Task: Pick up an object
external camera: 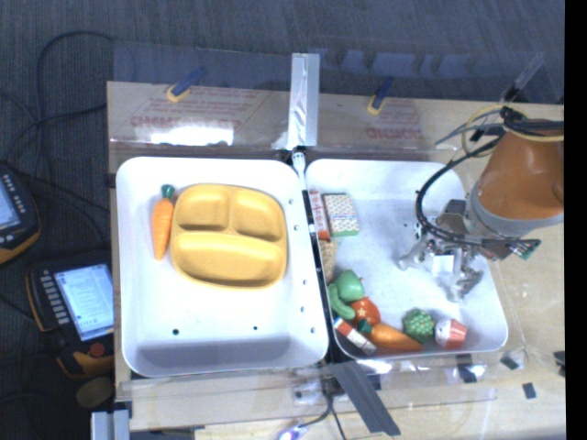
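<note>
Fingers of my gripper (440,269) appear spread apart, with bare white bin floor between them; nothing is held. I hang low in the right bin (394,183), toward its outer side, with my orange band (521,180) directly above the wrist.

Nearest candidates lie just below my jaws along the bin's near wall: a small red and white piece (450,333), a green knobbly piece (419,324) touching it, then an orange carrot-shaped piece (394,337). Further away on the same side sit a red piece (364,311) and a green leafy piece (347,288). Well apart, toward the far inner corner, a patterned box (340,214) lies flat.

Beyond the divider, the left bin (138,337) bears a yellow sectioned tray (229,234) and a carrot (162,223) beside it.

Assessment: the approach step is in hand; no grasp is made. The next move calls for shifting over one piece near the wall, descending with jaws astride it, then closing. The cluster is crowded, so I judge a clean grip difficult.
</note>
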Controlling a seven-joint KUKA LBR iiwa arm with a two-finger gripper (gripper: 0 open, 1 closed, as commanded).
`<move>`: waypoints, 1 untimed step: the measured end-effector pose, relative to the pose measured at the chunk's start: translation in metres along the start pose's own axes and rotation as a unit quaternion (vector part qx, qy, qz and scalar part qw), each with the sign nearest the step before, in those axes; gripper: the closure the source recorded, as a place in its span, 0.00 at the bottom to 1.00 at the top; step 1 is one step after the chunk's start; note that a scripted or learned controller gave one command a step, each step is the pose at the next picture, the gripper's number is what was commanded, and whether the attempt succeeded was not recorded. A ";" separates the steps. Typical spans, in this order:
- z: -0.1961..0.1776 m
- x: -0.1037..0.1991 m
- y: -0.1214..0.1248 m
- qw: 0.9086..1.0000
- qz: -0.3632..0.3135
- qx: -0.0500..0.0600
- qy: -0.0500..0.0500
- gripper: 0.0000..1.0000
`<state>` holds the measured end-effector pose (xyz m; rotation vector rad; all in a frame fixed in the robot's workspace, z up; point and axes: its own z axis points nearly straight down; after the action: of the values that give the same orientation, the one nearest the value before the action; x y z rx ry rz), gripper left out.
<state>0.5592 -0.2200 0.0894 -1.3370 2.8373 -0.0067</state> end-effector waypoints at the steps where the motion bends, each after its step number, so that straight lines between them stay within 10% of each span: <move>1: -0.003 0.021 0.037 0.991 -0.132 0.005 -0.007 0.00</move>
<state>0.5174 -0.2129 0.0923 -1.6907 2.6212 -0.0122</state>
